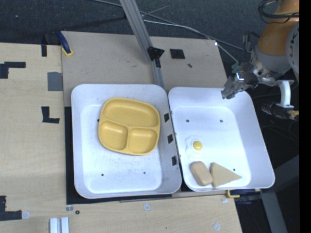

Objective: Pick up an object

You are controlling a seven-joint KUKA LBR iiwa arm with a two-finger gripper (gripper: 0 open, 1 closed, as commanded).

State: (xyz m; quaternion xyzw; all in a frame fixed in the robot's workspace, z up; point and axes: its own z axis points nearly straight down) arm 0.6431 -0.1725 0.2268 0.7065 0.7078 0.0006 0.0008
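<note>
The end effector [232, 89] hangs above the far right corner of the right bin [257, 144], carrying nothing; whether it is wide or narrow cannot be told, as it looks small and blurred. Well apart from it, at the near end, lie a toy fried egg [196, 145], a bread roll [200, 173] and a tan wedge [223, 174]. A yellow divided plate [129, 126] sits in the left bin [82, 144], on the surface [29, 144].

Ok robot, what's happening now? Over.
Gripper over the right bin's far rim, holding nothing. Fried egg, bread roll and wedge lie untouched. Yellow tray in the left bin. Nothing blocking.
</note>
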